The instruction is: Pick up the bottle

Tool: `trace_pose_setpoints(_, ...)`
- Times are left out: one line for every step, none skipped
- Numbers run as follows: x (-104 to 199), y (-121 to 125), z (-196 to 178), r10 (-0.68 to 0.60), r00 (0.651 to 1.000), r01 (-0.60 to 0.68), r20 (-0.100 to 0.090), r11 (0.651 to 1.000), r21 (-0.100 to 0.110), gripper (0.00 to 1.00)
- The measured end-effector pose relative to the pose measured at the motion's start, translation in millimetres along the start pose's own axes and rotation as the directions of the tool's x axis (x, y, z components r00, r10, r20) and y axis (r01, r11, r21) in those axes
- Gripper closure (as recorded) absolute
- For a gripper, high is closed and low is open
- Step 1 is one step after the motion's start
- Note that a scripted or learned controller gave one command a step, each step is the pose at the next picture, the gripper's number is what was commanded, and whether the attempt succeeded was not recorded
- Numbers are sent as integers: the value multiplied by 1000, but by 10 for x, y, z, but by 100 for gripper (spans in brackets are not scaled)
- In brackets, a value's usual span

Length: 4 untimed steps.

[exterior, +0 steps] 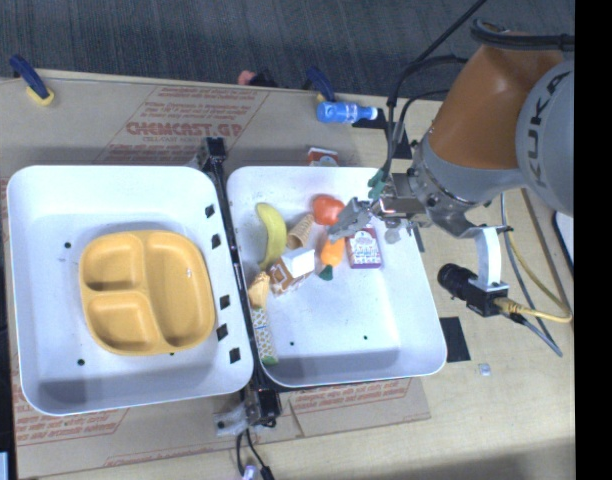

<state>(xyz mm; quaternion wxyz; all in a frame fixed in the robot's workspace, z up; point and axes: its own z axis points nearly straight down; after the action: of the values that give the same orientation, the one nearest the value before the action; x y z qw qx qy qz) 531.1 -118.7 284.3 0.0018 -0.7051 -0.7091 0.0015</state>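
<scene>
The gripper [358,218] hangs over the far right part of the right bin [411,343], above a small purple-labelled bottle [364,249] lying near that bin's right wall; whether it is open or closed cannot be told. Just left of the bottle lie an orange piece [331,253], a red tomato [327,208], a banana [272,230] and a few small packets. The left bin [36,368] holds a yellow divided plate [146,290]. A blue clamp [344,113] sits at the counter's far edge.
</scene>
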Motion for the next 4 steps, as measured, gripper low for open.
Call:
trace_pose_setpoints(3, 2, -100, -5, 1000, 5, 0, 1000, 3, 100)
trace_pose_setpoints(106, -397, 1231, -275, 961, 275, -1, 961, 1, 100)
trace_pose_setpoints(493, -541, 929, -647, 763, 647, 0, 763, 0, 100)
trace_pose_setpoints(1139, -537, 932, -784, 620, 784, -1, 620, 1, 100)
